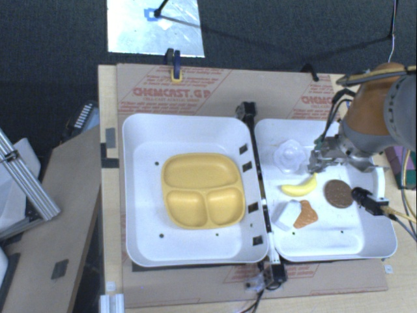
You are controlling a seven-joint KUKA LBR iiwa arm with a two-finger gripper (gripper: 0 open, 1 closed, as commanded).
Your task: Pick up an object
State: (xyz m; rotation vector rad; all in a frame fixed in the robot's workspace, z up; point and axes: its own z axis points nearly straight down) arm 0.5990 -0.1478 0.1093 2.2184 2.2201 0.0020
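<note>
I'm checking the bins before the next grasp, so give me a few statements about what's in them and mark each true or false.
1. The yellow divided tray lies in the left bin. True.
2. The banana lies in the left bin. False: it lies in the right bin.
3. The gripper is over the right bin, just above the banana. True.
4. The brown round disc sits on the yellow tray. False: it lies in the right bin, right of the banana.
5. The orange piece lies in the right bin, below the banana in this view. True.
</note>
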